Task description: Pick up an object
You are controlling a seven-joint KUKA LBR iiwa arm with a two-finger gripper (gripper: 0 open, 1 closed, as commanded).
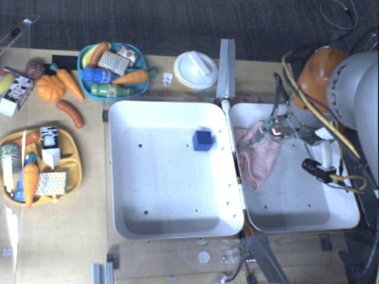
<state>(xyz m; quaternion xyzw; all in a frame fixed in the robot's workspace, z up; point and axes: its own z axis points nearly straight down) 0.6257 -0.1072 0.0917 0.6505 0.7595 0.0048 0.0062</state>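
Note:
A small blue cube (202, 139) lies in the left white bin (148, 218), toward its upper right. A crumpled pink cloth (259, 157) lies in the right white bin (308, 218), against its left wall. My gripper (271, 129) reaches in from the right and sits low at the cloth's upper edge, where the fabric bunches up around its tip. The grey arm with the orange band (320, 70) fills the upper right of the right bin.
Left of the bins stand a blue bowl (112, 70) and a yellow tray (41, 167) of toy food, with loose toy vegetables nearby. A white lidded cup (195, 70) sits behind the left bin. Black and yellow cables (325, 173) hang over the right bin.

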